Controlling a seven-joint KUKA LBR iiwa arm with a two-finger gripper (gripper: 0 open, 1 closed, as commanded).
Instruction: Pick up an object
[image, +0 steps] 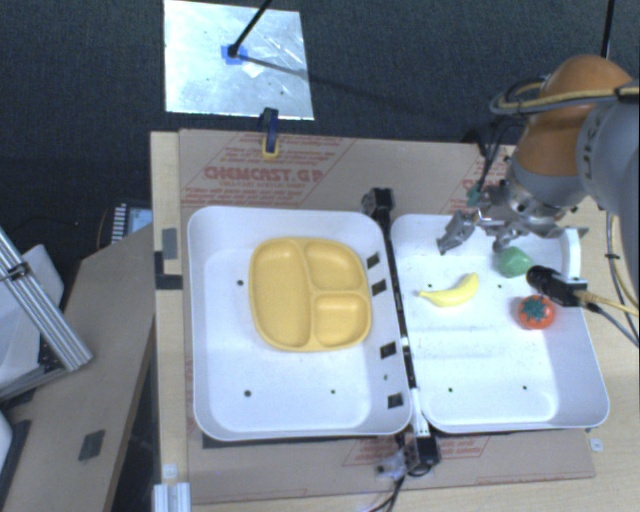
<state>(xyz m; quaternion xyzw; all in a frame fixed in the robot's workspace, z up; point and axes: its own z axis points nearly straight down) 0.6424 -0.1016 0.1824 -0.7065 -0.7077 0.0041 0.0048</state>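
Three small items share the right bin (500, 400) on the tabletop (300, 165) as we look down from above: a yellow banana (450, 291) near the bin's left wall, a green lump (513, 262) toward its far right corner, and a red-orange round fruit (535, 312) by the right wall. The gripper (475, 240) hangs over the far edge of that bin, its fingers spread apart with nothing between them. We see it just left of the green lump and beyond the banana, touching neither as far as we can tell. The grey arm (560, 140) with its orange band reaches in over the tabletop's far right corner and crowds that side, covering part of the bin's far rim.

The near half of the right bin lies bare and white, the widest open room. The banana has free floor on every side, while the green lump sits close to the gripper and the far wall. The left bin (215, 330) holds one yellow divided plate (308, 293), set toward its far edge, with bare floor around it, widest along the near edge. A row of black clips (385, 290) runs along the seam where the two bins meet. At the tabletop's far edge we note a yellow-and-blue clamp (270, 132), and beyond it a silvery sheet (240, 60).
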